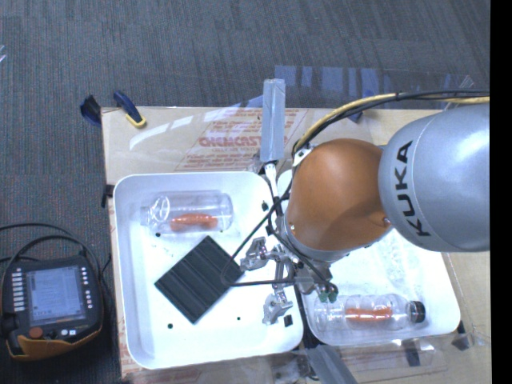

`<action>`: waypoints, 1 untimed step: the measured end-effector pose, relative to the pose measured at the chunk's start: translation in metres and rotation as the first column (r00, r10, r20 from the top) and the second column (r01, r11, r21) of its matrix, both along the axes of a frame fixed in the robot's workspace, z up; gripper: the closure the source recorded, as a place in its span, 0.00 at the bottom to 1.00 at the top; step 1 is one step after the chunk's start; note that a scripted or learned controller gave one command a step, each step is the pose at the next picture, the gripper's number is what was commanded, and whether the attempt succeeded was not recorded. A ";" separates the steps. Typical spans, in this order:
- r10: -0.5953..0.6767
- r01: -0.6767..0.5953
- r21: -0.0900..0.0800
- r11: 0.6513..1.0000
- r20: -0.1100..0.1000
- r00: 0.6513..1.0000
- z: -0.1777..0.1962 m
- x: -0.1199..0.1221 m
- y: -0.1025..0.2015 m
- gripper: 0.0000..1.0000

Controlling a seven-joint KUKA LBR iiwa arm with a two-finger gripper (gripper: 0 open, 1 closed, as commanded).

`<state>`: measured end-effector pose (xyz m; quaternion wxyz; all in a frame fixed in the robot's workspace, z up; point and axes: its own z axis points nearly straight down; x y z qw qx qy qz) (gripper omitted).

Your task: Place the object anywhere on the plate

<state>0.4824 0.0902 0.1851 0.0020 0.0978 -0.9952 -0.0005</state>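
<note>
left bin (128, 294): white | right bin (448, 302): white | tabletop (160, 146): light wood, printed red lettering | pendant (50, 301): floor, left of tabletop | clamp (128, 109): blue-yellow, tabletop's far-left corner

Your KUKA arm (436, 184) reaches in from the right — grey casing uppermost, its orange band (334, 198) bulging toward the camera above the wrist. Below it the gripper (278, 304) hangs low near the centre of the view — fingers too small and cluttered to read.
</note>
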 end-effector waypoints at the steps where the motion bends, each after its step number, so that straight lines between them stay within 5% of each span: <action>1: -0.024 0.024 -0.001 1.000 -0.002 1.000 -0.019 -0.002 0.026 0.00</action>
